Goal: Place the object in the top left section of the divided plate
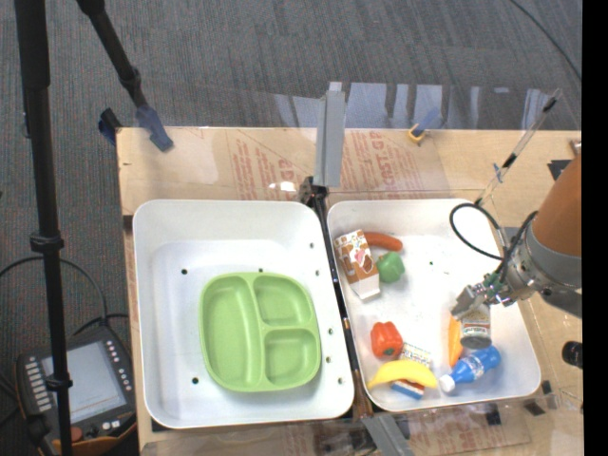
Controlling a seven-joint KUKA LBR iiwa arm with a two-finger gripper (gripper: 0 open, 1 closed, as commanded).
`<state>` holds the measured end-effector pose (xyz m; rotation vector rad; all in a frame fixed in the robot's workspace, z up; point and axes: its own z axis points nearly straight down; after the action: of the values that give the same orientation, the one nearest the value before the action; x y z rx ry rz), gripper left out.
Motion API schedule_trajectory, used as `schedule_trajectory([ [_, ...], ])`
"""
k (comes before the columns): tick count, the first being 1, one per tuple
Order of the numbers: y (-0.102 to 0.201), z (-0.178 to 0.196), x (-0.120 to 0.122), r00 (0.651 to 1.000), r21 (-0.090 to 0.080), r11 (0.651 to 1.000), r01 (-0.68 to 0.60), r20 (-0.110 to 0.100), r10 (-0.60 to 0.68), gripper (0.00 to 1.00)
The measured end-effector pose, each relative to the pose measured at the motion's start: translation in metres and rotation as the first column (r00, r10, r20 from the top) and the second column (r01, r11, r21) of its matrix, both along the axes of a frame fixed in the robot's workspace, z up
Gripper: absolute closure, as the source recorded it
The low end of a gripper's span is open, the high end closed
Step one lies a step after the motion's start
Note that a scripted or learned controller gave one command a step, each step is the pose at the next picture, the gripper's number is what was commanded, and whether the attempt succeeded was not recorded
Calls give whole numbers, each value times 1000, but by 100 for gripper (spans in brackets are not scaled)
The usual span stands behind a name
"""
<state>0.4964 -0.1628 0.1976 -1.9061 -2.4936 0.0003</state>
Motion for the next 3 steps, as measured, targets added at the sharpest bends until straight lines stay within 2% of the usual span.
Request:
schedule_trajectory([
  [1,95,-3,-19,976,2,976,-220,-4,220,100],
  [2,93,21,9,995,-1,995,-100,-3,100,100],
  [3,97,13,-12,996,0,996,-91,-5,91,100],
])
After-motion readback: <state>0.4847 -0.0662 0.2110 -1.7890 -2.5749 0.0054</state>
